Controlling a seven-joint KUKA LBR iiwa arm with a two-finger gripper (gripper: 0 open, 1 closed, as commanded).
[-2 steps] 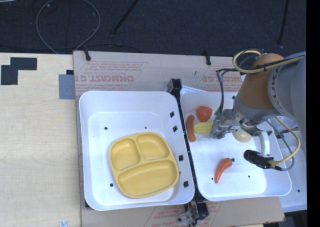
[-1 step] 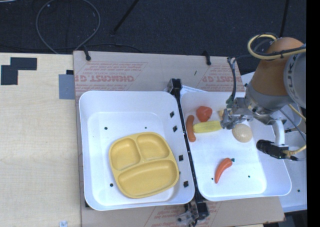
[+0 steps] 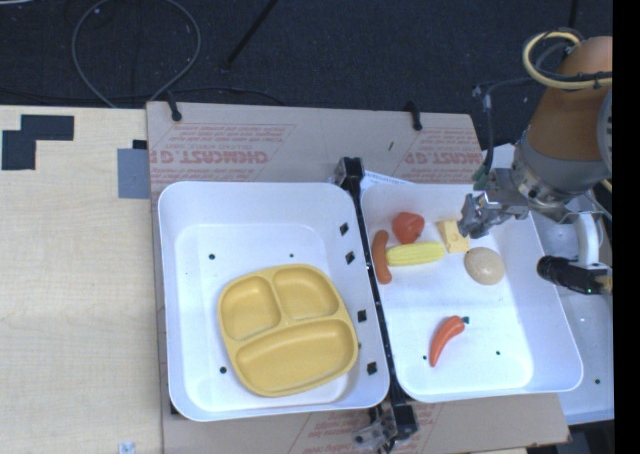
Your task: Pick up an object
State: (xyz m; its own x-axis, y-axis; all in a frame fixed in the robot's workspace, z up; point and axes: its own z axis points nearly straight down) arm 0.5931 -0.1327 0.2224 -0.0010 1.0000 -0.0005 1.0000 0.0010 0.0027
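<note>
The right bin point(image 3: 540, 372) holds several toy foods: a red tomato-like piece point(image 3: 407, 227), a yellow corn cob point(image 3: 415, 255), a brown sausage point(image 3: 381, 256), a yellow cheese wedge point(image 3: 453, 235), a beige potato-like ball point(image 3: 484, 266) and an orange-red chili pepper point(image 3: 447, 338). My gripper point(image 3: 478, 217) hangs over the bin's upper right part, just right of the cheese wedge and above the beige ball. Nothing shows between its fingers.
The left bin point(image 3: 190, 232) holds a yellow divided tray point(image 3: 287, 329). A black divider point(image 3: 362, 272) runs between the bins. The arm's orange-banded wrist point(image 3: 570, 112) stands at the right. Cardboard point(image 3: 300, 147) lies behind the bins.
</note>
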